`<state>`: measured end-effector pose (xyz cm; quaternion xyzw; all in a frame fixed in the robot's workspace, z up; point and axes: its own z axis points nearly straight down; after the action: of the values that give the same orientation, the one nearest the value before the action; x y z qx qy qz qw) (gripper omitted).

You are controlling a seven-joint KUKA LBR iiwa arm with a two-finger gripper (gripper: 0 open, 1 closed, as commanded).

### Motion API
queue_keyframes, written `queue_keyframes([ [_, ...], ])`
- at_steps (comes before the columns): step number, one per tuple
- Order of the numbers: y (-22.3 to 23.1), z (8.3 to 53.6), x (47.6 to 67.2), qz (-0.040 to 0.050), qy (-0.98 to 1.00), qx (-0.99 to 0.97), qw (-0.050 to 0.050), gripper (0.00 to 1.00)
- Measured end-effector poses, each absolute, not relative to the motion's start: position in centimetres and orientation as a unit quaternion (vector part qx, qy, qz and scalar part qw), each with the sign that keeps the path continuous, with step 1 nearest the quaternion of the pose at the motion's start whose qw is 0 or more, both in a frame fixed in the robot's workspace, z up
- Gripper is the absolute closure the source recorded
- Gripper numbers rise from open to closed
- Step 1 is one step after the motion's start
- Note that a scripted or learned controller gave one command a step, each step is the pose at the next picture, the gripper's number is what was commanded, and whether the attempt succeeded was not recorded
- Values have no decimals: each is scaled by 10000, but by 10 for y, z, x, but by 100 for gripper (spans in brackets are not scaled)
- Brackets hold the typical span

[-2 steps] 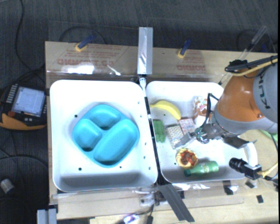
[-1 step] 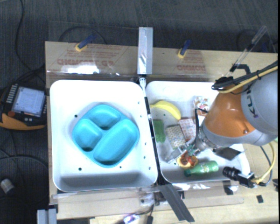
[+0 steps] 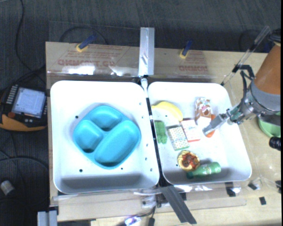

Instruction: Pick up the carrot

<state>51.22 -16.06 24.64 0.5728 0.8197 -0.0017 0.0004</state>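
At right of centre, over the right bin (image 3: 236, 126), the gripper (image 3: 212, 127) appears closed on the orange carrot (image 3: 209, 133) at its tip, so the pick looks under way, lift unconfirmed.

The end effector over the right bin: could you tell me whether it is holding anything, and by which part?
An orange piece, likely the carrot, shows at the tip of the end effector, but a hold cannot be told.
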Motion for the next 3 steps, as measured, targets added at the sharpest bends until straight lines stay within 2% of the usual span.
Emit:
queue_keyframes([
  [1, -102, 133, 486, -8, 7894, 6139, -30, 0],
  [2, -86, 420, 484, -15, 7323, 6810, 12, 0],
  [3, -62, 434, 484, -18, 6477, 7619, 8, 0],
])
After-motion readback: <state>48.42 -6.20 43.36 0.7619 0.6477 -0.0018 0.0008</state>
